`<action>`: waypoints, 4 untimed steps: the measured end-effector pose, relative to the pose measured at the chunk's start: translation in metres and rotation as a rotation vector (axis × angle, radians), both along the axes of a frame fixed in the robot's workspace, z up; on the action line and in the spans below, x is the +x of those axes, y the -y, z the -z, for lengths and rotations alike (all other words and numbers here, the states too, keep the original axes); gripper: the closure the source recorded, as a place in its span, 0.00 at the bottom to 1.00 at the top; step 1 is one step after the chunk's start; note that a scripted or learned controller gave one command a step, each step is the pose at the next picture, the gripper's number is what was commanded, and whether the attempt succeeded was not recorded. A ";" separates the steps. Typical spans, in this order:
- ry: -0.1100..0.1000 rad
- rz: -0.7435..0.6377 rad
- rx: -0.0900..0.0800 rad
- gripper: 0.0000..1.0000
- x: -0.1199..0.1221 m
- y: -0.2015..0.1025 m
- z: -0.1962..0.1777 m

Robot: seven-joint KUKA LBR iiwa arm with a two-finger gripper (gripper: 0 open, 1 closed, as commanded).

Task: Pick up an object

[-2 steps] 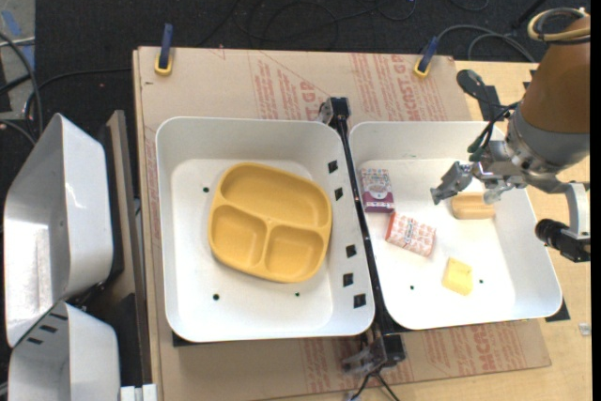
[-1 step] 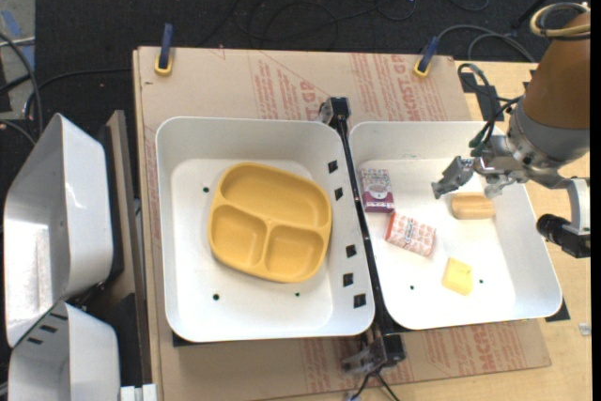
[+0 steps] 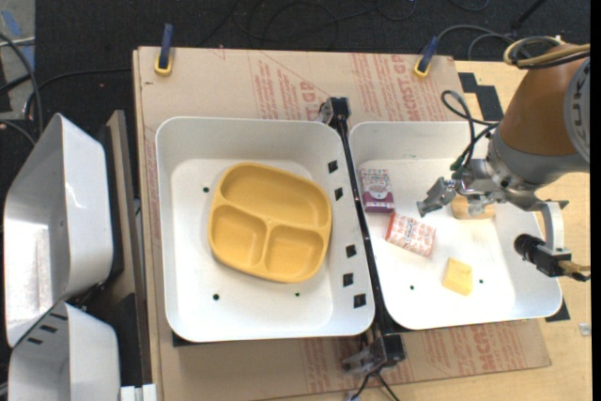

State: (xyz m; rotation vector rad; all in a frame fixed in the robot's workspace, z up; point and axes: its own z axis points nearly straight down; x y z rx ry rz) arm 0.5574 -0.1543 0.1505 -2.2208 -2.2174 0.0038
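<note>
One smooth, three-compartment yellow plastic tray (image 3: 270, 223)

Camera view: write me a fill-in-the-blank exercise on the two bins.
1. The yellow tray has ___ compartments.
2. The tray lies in the ___ bin.
3. The yellow block lies in the ___ bin.
4. The tool hangs over the ___ bin.

Missing words: three; left; right; right

Arm (image 3: 549, 122): one, grey with orange band above the wrist, entering from the right, bent downward and leftward. Gripper (image 3: 439, 198): two-finger, metallic, low over the bench, pointing left; finger state not discernible at this angle
</note>
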 end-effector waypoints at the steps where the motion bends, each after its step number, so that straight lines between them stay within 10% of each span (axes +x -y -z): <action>1: 0.005 0.002 0.000 0.00 0.001 0.000 0.052; 2: 0.011 0.000 -0.001 1.00 0.003 0.000 0.038; 4: 0.009 -0.005 -0.002 1.00 0.002 -0.009 -0.050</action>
